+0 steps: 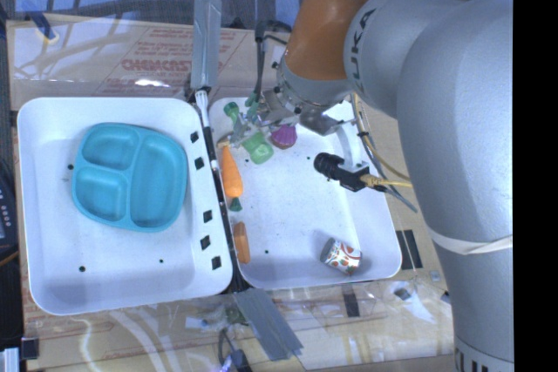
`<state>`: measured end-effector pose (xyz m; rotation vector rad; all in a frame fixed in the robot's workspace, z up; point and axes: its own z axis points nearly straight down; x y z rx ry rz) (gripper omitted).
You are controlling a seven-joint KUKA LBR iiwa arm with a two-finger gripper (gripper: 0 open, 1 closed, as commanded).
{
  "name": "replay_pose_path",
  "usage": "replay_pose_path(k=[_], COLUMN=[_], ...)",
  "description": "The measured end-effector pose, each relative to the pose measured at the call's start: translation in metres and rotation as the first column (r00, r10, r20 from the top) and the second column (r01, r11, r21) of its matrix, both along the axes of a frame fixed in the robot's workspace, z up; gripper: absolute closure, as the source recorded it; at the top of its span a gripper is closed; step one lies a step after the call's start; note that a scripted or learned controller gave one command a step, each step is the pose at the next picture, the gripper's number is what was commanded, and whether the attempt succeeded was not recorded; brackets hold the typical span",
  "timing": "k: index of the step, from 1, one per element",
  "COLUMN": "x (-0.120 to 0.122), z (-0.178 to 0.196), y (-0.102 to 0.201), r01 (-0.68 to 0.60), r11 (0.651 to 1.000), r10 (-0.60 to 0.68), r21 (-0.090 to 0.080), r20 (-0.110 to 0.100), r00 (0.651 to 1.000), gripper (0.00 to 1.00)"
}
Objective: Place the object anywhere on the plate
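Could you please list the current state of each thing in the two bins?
Blue three-compartment plastic plate: flat in left bin, nothing on it.
Orange carrot: lying along right bin's left wall.
Small orange piece: lying by same wall.
Red-and-white can: tipped on its side.
Green block: under the gripper.
Purple piece: beside the green block.

Plate (131, 175) light blue; bins (52, 274) white; carrot (231, 173) orange; small can (341, 256) red-white, perhaps patterned.

Even, fairly bright overhead light washes both white bins (113, 287) pale, with soft shadows along their walls. Glare streaks the clear plastic sheeting (105, 39). The picture is slightly soft and grainy throughout.
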<state>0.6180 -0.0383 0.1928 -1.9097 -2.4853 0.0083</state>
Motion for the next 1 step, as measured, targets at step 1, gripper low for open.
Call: replay_pose_path(k=[1], x=[0.0126], z=[-0.0041], y=[0.0528], r01=[-0.27], r11=[0.963], r10=[0.27], r21=[0.0], r20=[0.005], r00=[0.963], gripper=[1.0])
